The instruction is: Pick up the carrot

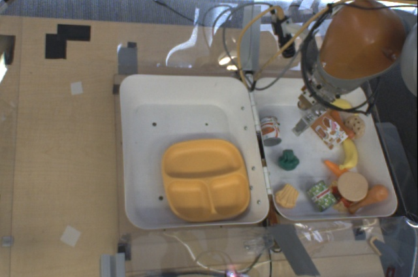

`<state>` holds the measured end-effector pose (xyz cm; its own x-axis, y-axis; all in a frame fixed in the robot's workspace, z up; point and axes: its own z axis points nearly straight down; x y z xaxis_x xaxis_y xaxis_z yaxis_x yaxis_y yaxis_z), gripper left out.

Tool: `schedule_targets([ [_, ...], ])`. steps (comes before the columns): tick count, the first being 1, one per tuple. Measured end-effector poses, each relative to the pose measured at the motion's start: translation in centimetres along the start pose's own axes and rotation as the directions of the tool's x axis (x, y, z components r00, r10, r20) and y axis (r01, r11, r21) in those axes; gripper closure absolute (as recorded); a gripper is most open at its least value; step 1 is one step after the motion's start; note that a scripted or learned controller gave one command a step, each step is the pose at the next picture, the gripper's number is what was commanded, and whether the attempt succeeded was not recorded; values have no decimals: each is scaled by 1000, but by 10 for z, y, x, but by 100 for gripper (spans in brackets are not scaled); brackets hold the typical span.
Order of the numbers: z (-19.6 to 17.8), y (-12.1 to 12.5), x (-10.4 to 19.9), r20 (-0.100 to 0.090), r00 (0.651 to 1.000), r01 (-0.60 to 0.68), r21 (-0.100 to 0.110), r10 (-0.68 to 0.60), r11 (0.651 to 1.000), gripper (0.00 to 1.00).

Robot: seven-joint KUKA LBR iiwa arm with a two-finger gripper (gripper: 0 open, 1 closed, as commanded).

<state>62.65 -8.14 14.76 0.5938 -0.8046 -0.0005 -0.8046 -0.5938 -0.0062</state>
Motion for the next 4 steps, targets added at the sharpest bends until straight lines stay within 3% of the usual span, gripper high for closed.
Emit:
schedule_targets([
  [1,15,104,23,0,901,435,-4,-435,901,100],
  [2,-33,129,60,-6,808,590,-3,-590,808,100],
  [3,-65,53,79,-8,750,661,-1,-661,750,100],
  [4,-185,74,101,-16,760,649,-4,-649,761,100],
])
